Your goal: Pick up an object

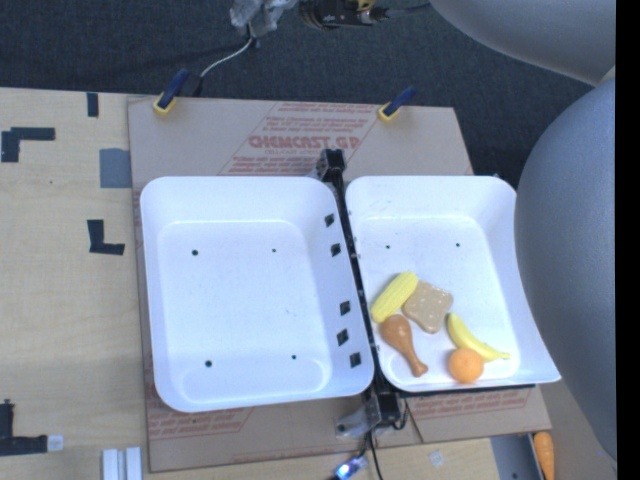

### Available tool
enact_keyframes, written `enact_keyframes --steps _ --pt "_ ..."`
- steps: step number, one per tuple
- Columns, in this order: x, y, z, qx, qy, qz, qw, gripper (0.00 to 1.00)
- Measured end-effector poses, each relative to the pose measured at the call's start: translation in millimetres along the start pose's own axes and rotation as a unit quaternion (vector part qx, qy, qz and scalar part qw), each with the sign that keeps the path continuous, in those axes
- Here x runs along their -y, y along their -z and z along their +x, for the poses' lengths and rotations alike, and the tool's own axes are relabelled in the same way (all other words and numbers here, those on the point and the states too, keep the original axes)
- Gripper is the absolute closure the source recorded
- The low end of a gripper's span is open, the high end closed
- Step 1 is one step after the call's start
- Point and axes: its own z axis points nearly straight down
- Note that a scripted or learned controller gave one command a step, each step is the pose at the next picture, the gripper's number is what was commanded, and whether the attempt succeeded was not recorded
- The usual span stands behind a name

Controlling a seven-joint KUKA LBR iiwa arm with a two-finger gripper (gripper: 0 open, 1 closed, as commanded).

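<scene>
5 toys (430, 328) (right bin (500, 218)) lie well below end effector (262, 3).

Both bins (165, 268) smooth white plastic, slight sheen. Board (290, 138) beneath: matt brown cardboard, red print. Toy food plastic-looking: corn (394, 295) ridged, banana (470, 339) and orange (465, 366) smooth, toast (428, 307) matt. Arm (580, 248) casing smooth grey

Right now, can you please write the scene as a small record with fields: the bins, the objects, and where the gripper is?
bins: left bin and right bin, side by side
objects in right bin: corn, toast, chicken leg, banana, orange
object layout: clustered near the front of the bin
gripper: at the top edge of the view, beyond the bins, over dark floor
</scene>
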Motion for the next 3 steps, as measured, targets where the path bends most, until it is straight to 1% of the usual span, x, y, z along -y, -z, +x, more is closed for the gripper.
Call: enact_keyframes --steps 1,2,3 --pt "-2.4 -17.2 0.2 0.0 0.0 0.001 1.0 1.0" --pt "33.4 -59.4 0.0 0.0 0.0 0.003 1.0 1.0" --pt "17.8 4.2 0.8 -0.002 0.001 -0.002 1.0 1.0"
